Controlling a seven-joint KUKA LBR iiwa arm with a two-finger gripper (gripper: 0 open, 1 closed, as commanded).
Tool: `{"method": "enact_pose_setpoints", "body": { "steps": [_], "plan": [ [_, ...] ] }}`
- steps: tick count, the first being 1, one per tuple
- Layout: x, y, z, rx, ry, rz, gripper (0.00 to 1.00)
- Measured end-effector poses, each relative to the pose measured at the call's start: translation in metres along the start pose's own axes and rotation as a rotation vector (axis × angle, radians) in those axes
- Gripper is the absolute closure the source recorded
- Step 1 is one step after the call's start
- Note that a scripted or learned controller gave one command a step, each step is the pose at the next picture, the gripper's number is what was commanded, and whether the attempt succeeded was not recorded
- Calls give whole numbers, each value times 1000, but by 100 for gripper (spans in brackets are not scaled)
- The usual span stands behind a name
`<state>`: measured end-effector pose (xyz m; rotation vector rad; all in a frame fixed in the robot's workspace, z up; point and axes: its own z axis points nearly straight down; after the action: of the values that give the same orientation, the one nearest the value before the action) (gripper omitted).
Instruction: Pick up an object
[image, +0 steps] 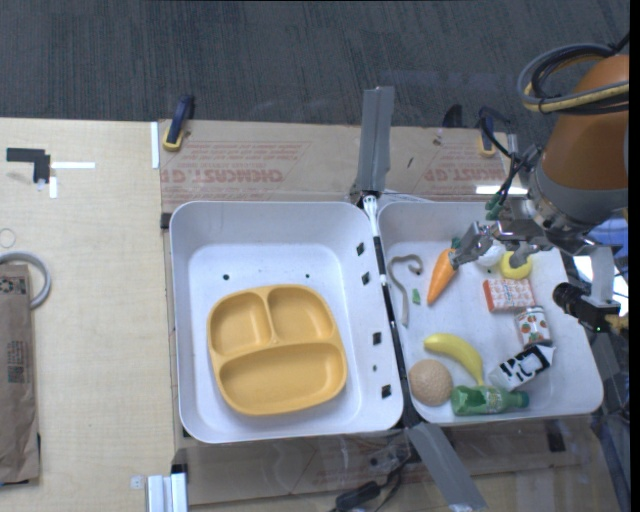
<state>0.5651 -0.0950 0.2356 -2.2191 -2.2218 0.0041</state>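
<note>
The small orange plastic carrot with a green leafy top (441, 276) lay tilted in the upper left part of the right-hand shallow white bin (590, 400), its leafy end pointing up toward the arm. As a judgement, it looked light, rigid and smooth, so the tapered body could slip; the thicker upper half near the leaves offered the best hold. The two-finger gripper (484, 243) hung just above that leafy end, but whether it was spread or closed could not be told, and nothing was seen held. Near the carrot lay a small yellow curved piece (516, 265) and a red-and-white printed carton (508, 294); further down were a yellow plastic banana (455, 353), a tan ball (431, 382) and a green bottle (487, 400). The left-hand bin (190, 300) held a yellow divided plate (277, 347).
</note>
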Motion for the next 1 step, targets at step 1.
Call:
{"method": "enact_pose_setpoints", "body": {
  "steps": [1],
  "plan": [
    [7, 52, 45, -2, -1, -241, 0]
  ]
}}
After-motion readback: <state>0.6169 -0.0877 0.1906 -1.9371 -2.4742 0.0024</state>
